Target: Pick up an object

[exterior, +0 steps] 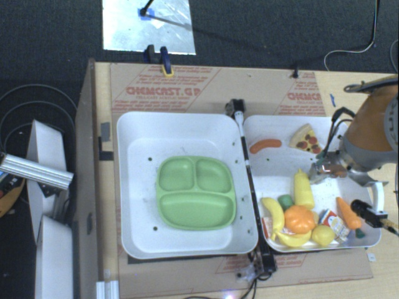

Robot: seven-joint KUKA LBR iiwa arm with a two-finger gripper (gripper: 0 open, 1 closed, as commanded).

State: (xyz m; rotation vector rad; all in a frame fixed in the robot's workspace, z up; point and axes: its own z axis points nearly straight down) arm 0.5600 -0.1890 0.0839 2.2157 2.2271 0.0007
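The right bin (274, 167) holds several toy foods. A red sausage (265, 145) and a pizza slice (305, 138) lie at its far side. A yellow bottle (303, 190) stands in the middle. Along the near edge are a banana (273, 212), an orange (299, 218), a lemon (323, 234), a small green piece (285, 200), a carrot (348, 212) and a red-and-white packet (333, 220). My gripper (319, 169) hangs low over the bin, just right of the bottle's top and below the pizza slice. Nothing can be made out in its grasp.
The left bin (134, 167) carries a green divided plate (196, 191). A black clamp bar (243, 148) runs between the bins. The grey arm with its orange band (374, 126) comes in over the right bin's far right corner. Cardboard (187, 86) lies under both bins.
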